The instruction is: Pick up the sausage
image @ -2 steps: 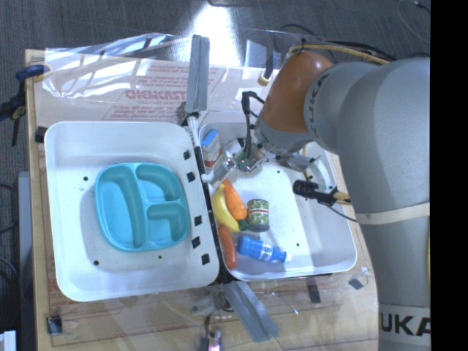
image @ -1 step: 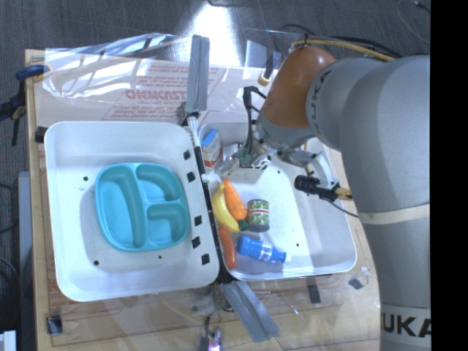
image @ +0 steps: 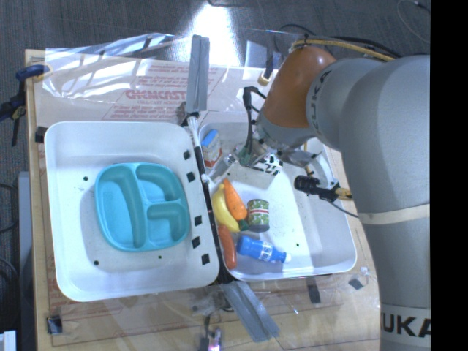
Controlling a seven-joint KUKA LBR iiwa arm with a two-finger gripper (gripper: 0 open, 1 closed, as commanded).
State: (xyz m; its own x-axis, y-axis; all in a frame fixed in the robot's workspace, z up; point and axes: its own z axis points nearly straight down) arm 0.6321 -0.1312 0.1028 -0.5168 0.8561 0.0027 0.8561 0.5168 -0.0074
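Observation:
The sausage (image: 228, 246) is a reddish-orange stick lying along the left wall of the right bin (image: 322, 251), near its front. A yellow banana (image: 222, 210) covers its far end and a blue bottle (image: 262, 251) lies just to its right. My gripper (image: 247, 159) hangs over the back of the right bin, well behind the sausage and apart from it. The orange-banded wrist (image: 296, 86) sits above it.
An orange carrot (image: 234, 199) rests against the banana, with a small patterned can (image: 258, 214) to the right of it. A small bottle (image: 210, 146) stands at the bin's back left corner. The left bin (image: 66, 196) holds a blue divided plate (image: 142, 205).

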